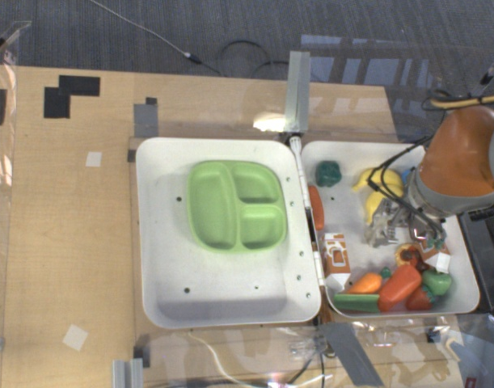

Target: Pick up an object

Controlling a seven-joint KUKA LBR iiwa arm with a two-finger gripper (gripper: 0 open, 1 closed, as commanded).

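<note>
Yellow plastic: a toy banana (377, 191) lay in the right bin (470, 293), near its far wall and directly under the arm. Camera view, entry one: the gripper (402, 226) hung low over the bin's middle, just beside the banana's near end; whether it was open or closed could not be told from the metal cluster seen here, and nothing was seen held.

Handling, as judged: the banana looked light, hollow, stiff and smooth, so likely to slip or roll. A hold across its narrow middle seemed best.

Also in the right bin: a dark green lump (328, 172) at the far left corner; a red-orange stick (315, 206) along the left wall; a white and orange carton (335, 257); an orange carrot-like piece (365, 282); a green cucumber-like piece (357, 301) along the near wall; a red pepper (401, 286) with a green piece (437, 282) beside it.

Obstruction: the near-corner toys were crowded and touching, poor targets. The black cable (394, 162) draped over the banana's area.

Left bin (158, 241): a green divided tray (235, 204), well apart.
</note>
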